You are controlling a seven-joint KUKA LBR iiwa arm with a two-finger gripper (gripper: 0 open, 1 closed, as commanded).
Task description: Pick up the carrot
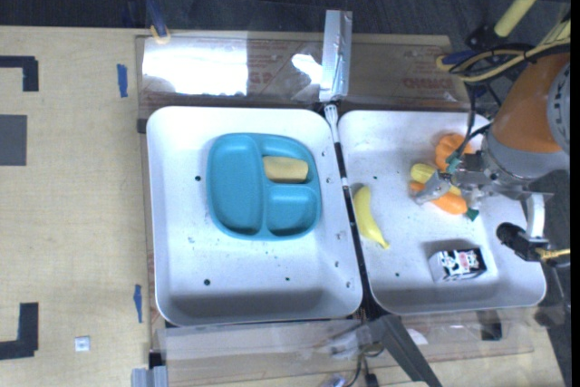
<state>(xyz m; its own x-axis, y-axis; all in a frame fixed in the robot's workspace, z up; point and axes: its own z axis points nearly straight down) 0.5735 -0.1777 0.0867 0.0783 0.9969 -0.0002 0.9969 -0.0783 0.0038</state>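
Hovering low in right bin (507, 285): gripper (450, 186) over carrot (450, 203); finger spread, grip — cannot tell. Best to centre along carrot, clear of yellow piece (422, 172), before closing.

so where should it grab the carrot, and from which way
Take the carrot across the middle of its orange body, coming straight down. It lies flat on the floor of the right bin, slanting toward its green tip on the view's right, so close across its narrow width. The gripper crowds it and yellow and orange pieces sit close above.
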